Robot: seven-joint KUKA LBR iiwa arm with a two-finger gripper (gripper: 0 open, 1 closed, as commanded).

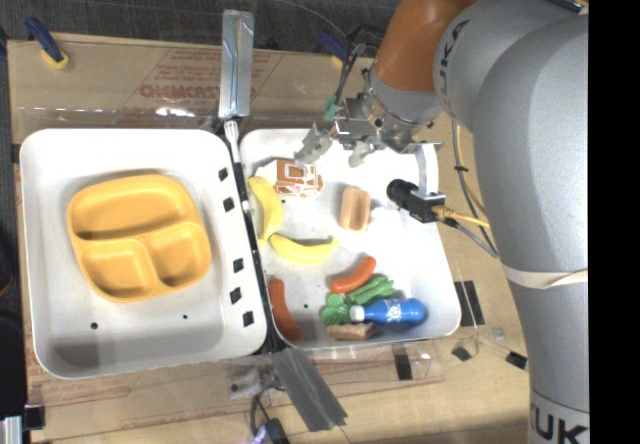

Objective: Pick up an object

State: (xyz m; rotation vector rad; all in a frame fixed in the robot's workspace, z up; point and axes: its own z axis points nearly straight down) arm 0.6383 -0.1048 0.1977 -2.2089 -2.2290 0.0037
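While the gripper (322, 139) hangs with fingers spread, ungrasping, the orange-and-white block (297, 179) lies just below-left of it.

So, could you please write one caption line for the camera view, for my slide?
KUKA arm's gripper poised over the right bin of toy food, near a waffle-like piece; yellow tray in the left bin.

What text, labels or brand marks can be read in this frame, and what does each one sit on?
"UK": part of a word in dark letters on the arm's grey base, cut off by the frame edge.
Red print on the cardboard sheet behind the bins: too blurred to read.
Label on the blue bottle: too small to read.
Pattern on the small orange and white box: no legible words.
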